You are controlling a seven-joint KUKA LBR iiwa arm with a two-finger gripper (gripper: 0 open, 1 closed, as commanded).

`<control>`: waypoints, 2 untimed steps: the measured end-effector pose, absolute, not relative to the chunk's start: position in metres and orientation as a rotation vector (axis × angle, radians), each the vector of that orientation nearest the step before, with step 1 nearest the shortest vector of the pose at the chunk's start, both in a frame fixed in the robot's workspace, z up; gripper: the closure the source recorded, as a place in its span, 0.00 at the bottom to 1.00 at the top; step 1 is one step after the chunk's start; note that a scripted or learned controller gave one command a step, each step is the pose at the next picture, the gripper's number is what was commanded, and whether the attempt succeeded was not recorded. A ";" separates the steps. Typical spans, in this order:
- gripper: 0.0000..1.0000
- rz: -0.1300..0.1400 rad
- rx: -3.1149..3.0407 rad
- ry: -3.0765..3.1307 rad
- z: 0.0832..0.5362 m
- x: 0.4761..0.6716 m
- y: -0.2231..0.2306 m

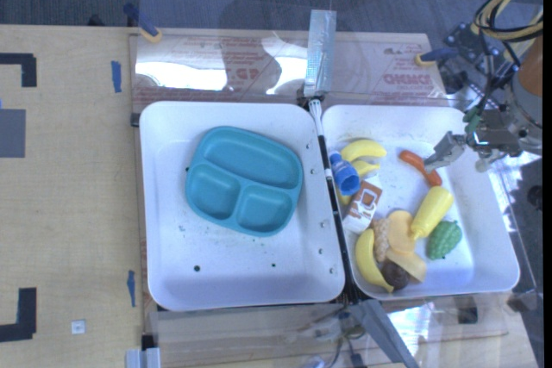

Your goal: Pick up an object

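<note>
Jaws stand parted and hold nothing: the gripper (450,149) hangs over the upper right part of the right bin (492,271), its two fingers spread, probably ready for a drop onto something below. Nearest to it is the orange chilli (420,167), lying just beside the fingertips on their left — the likeliest target, in my judgement. Further from the chilli, toward the bin's near edge, the other toys lie heaped together: a yellow corn cob (430,211), a green berry (443,240), two bananas (362,152), a blue cup (344,176). Well apart, a blue divided plate (244,179) sits in the left bin (164,271).
</note>
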State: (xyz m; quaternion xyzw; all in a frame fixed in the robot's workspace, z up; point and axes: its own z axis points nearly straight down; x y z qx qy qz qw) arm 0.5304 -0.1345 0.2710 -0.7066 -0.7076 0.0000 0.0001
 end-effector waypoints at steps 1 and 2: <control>0.00 0.011 -2.191 -2.237 0.111 0.602 -0.198; 1.00 -0.005 -2.201 -2.252 0.130 0.608 -0.197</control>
